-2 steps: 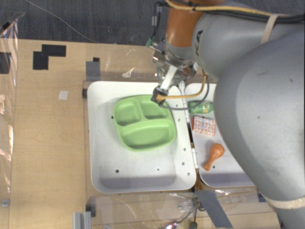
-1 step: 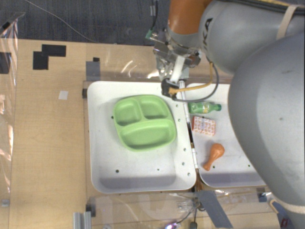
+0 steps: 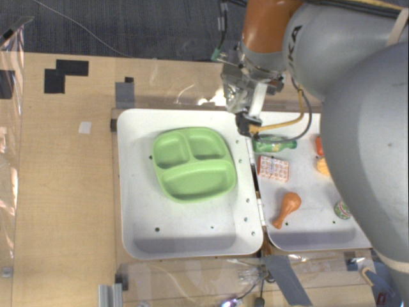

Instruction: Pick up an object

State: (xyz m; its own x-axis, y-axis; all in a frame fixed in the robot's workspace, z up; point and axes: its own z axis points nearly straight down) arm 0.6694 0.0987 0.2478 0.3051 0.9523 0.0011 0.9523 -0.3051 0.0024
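Gripper [image 3: 235, 100] hangs over the bins' far edge, can't tell how wide it's set; green bottle [image 3: 275, 144] lies near it, lower right.

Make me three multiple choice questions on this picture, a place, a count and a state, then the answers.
1. Where is the green plate? A. the view's left bin B. the other bin C. the bench
2. How many compartments has it? A. two B. three C. four
3. How is the orange drumstick toy placed? A. standing on end B. lying on its side C. resting on the plate
Answers: 1 A, white bin floor surrounds it; 2 B, two small wells above one long one; 3 B, it lies flat on the right bin's floor.
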